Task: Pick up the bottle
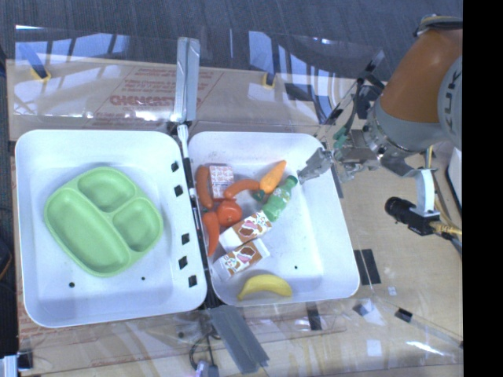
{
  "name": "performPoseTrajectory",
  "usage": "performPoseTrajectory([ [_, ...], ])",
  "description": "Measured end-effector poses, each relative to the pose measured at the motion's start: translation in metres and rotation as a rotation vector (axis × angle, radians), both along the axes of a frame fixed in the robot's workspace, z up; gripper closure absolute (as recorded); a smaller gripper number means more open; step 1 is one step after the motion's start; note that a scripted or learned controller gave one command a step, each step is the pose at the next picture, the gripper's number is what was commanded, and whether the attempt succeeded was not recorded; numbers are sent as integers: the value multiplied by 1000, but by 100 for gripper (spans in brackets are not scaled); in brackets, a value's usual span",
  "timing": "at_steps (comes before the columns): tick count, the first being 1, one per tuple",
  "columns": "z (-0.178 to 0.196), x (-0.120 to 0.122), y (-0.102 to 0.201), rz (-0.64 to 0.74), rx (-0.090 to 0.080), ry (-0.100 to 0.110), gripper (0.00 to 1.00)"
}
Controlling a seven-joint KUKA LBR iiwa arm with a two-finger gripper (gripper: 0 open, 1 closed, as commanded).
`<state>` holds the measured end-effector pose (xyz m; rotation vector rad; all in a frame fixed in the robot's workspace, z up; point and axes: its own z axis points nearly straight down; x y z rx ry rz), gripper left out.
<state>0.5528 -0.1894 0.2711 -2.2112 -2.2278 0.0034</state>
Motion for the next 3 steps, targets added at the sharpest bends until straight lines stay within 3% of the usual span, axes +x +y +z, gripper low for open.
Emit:
performPoseTrajectory([
  [1, -167, 4, 20, -56, 0, 3, 0],
  [2, -156, 5, 19, -52, 0, 2, 100],
  [3, -30, -55, -15, -323, -2, -2, 100],
])
